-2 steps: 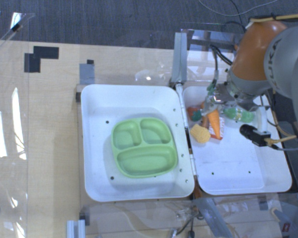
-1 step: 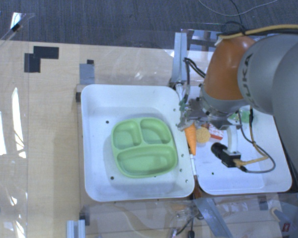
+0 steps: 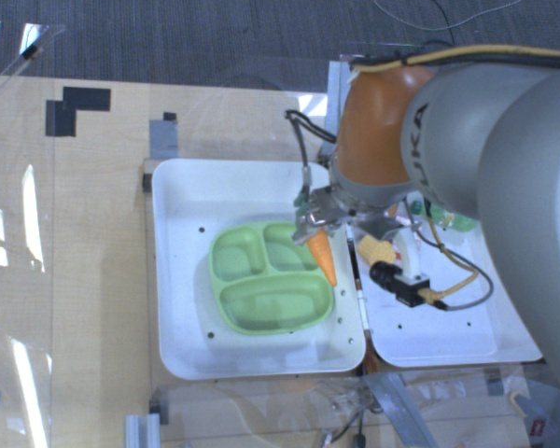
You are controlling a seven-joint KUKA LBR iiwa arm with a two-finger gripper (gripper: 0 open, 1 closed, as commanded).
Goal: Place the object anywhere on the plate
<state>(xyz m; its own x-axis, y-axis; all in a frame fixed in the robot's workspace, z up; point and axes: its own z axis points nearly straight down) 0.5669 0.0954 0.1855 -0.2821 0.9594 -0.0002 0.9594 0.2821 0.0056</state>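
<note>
You look down from one fixed camera above the tabletop (image 3: 75, 278), tilted toward twelve o'clock, fairly close; both white bins (image 3: 182, 250) sit centre-frame, and the arm (image 3: 467, 119) enters from three o'clock.

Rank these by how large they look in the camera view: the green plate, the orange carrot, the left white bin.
1. left white bin
2. green plate
3. orange carrot, though the gripper hides its upper end.

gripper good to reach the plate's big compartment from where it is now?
Probably yes. The gripper hangs at the right edge of the green plate, with an orange carrot below it. The large compartment sits just beside it in the left bin, with nothing lying in between.
</note>
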